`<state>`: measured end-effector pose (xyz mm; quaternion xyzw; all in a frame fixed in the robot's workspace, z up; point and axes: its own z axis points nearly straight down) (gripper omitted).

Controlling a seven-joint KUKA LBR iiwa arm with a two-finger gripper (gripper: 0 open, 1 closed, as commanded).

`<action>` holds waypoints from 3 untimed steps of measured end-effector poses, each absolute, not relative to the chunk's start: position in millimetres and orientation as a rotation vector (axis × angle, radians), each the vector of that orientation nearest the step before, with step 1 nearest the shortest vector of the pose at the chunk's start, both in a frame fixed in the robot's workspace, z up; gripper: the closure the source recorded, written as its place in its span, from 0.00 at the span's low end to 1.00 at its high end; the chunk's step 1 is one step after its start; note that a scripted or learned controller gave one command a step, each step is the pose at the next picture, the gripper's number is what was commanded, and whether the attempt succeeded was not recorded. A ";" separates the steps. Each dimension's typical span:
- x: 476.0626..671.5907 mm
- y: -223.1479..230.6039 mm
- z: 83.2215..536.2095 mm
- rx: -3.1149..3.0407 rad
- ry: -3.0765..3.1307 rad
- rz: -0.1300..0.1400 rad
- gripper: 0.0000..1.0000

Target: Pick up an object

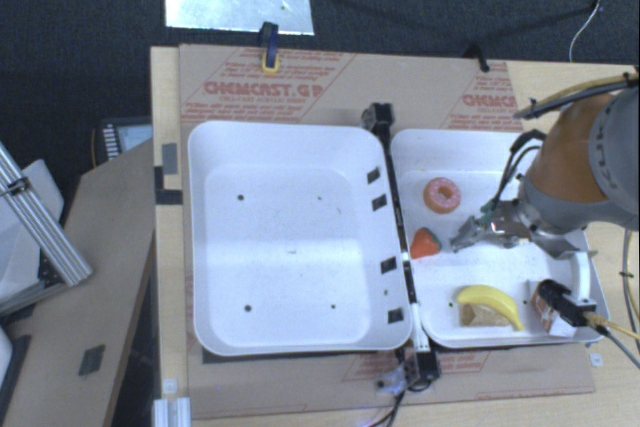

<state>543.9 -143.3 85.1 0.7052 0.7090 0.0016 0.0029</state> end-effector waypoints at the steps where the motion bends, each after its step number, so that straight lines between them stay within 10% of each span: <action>1: 623.4 -191.1 89.0 2.207 2.219 0.006 0.00; 2: 620.8 -188.9 98.7 2.205 2.228 0.003 1.00; 3: 621.9 -188.8 109.8 2.197 2.232 0.005 1.00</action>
